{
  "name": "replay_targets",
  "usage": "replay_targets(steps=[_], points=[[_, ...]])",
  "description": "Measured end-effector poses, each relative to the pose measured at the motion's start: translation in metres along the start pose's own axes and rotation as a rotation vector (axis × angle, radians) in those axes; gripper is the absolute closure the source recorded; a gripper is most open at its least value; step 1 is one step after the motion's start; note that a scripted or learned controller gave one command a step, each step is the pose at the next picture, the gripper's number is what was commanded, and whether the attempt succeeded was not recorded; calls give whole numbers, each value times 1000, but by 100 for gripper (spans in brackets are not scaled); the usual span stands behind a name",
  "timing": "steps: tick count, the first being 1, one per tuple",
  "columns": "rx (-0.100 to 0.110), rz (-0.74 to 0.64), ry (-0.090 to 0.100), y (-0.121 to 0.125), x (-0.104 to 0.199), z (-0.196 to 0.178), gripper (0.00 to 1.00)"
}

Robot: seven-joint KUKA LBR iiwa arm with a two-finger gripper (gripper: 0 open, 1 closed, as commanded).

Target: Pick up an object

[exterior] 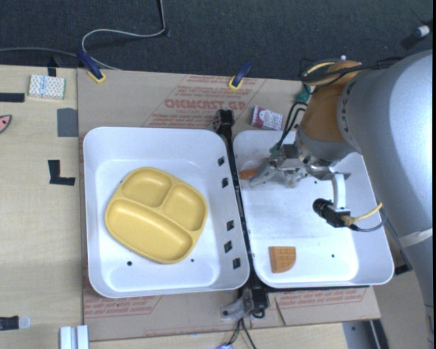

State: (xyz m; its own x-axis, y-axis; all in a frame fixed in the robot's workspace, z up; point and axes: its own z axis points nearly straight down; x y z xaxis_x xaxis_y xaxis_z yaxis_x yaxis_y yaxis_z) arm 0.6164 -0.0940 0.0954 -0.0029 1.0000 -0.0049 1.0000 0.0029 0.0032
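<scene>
Grey, bulky robot arm (400, 122) looms above its pincer (265, 174); spread or pinching, I cannot tell. Tan square waffle-textured piece (282, 258) lies below.

A light wooden desk (29, 217) fills the lower part of the view, with a brown cardboard sheet (167, 100) printed in red letters laid over it. 2 yellow-and-blue clips (93, 67) sit at the sheet's far edge. Black tape marks (58, 173) dot the bare wood on the left. Beyond the desk lies dark carpet (261, 13), crossed by a thin cable (131, 31). The light is even.
</scene>
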Motion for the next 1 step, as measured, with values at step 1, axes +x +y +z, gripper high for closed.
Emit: replay_targets(steps=[1], points=[[1,-1,0,0,0,-9,100]])
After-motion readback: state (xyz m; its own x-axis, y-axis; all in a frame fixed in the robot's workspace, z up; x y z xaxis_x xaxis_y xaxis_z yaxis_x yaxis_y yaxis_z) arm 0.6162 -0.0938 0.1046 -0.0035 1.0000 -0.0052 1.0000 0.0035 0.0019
